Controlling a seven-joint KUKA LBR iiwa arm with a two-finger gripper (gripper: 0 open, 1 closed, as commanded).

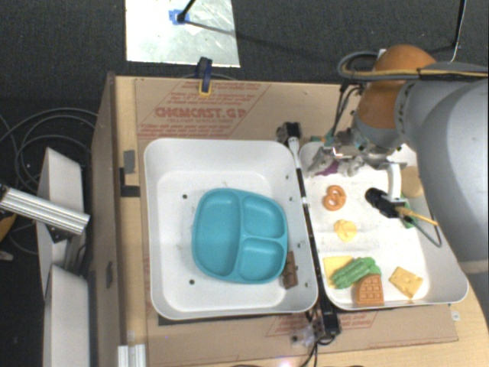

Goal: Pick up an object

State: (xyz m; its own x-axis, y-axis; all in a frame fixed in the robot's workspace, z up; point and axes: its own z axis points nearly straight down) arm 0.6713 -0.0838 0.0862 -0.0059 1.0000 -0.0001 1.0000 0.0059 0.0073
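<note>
pincer (336,159) hangs over the far end of the right-hand white bin (386,243), at the tip of a grey arm (447,151) that reaches in from the right. whether it is released or clenched cannot be told from this angle. just below it in the picture, and apart from it, an orange-brown pretzel (333,198) lies flat on the bin floor. a small pale yellow lump (345,229) sits near the pretzel, toward the near end. further on (crowded along the near wall) lie a yellow wedge (334,264), a green pod-like piece (357,271) touching it, a brown waffle square (370,290) and a yellow cracker-like piece (405,281). the left bin (172,205) holds a teal three-section plate (238,237), with a small brown item (290,270) against the bin's right wall.
</note>
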